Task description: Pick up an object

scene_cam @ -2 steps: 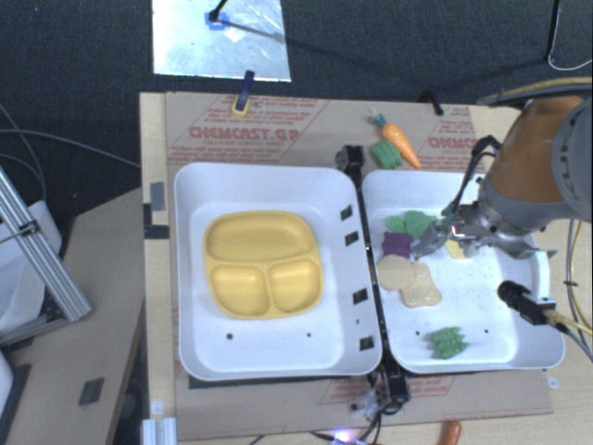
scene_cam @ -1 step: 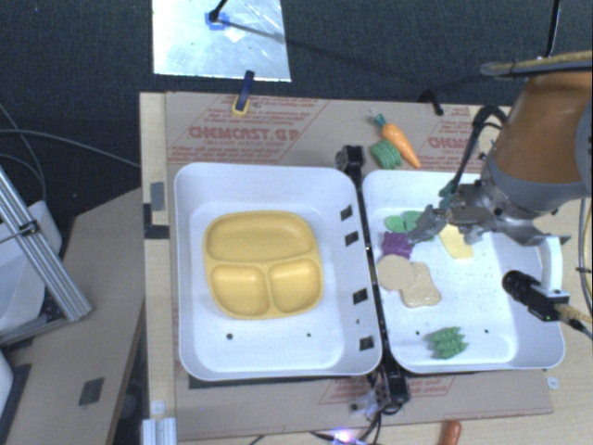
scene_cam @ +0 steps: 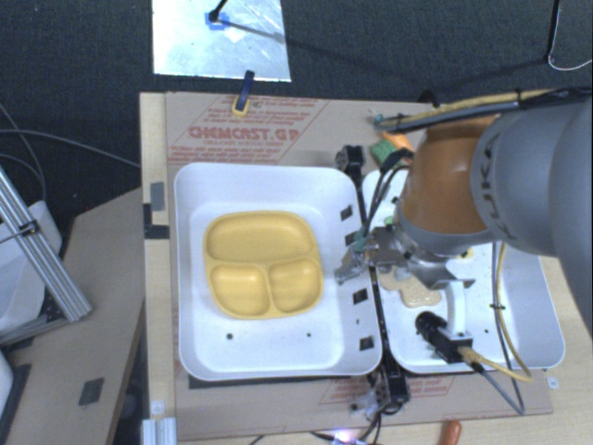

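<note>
From where I stand, the yellow divided plate [scene_cam: 263,263] lies flat in the left bin [scene_cam: 269,352], a little left of the bin's middle. It has one long compartment along the top and two smaller ones below. The grey arm [scene_cam: 519,179], with its orange band, comes in from the right of the frame and bends down over the seam between the two bins.

The gripper [scene_cam: 352,265] pokes out to the left of the wrist, just over the left bin's right-hand wall. It sits just beside the plate's right edge and I see nothing held in it. Whether the jaws are spread or pressed together I cannot tell, as the metal parts blur into one another there.

In the right bin [scene_cam: 539,334] a flat tan piece [scene_cam: 417,296] shows under the wrist, partly hidden by it. It lies to the right of the gripper and slightly lower in the frame.

Both bins rest on a cardboard sheet [scene_cam: 278,123] with red print, laid on the bench [scene_cam: 102,276]. A shiny foil sheet [scene_cam: 222,26] lies on the dark floor at the upper left of the frame.
</note>
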`<state>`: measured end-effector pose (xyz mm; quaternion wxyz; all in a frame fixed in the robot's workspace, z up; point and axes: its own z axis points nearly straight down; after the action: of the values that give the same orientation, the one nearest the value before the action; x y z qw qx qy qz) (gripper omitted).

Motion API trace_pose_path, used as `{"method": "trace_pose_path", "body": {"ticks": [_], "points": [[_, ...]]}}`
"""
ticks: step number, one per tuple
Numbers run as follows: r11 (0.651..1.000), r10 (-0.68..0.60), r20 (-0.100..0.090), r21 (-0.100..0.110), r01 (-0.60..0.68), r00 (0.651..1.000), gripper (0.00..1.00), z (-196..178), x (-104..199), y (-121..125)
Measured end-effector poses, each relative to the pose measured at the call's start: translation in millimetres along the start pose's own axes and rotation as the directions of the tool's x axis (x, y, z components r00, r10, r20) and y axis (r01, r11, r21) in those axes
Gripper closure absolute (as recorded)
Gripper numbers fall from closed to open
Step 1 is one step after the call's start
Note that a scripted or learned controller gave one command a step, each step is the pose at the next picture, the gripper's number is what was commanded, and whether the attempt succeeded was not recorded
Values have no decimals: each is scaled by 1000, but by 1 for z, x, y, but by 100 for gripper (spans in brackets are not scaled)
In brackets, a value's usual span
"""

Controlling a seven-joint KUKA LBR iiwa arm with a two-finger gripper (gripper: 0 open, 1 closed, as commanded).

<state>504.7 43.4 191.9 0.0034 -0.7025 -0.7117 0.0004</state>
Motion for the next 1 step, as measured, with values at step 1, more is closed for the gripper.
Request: {"method": "trace_pose_path", "body": {"ticks": [1], "points": [[1000,8,3,-10,-8,1000,100,-15,-7,3]]}}
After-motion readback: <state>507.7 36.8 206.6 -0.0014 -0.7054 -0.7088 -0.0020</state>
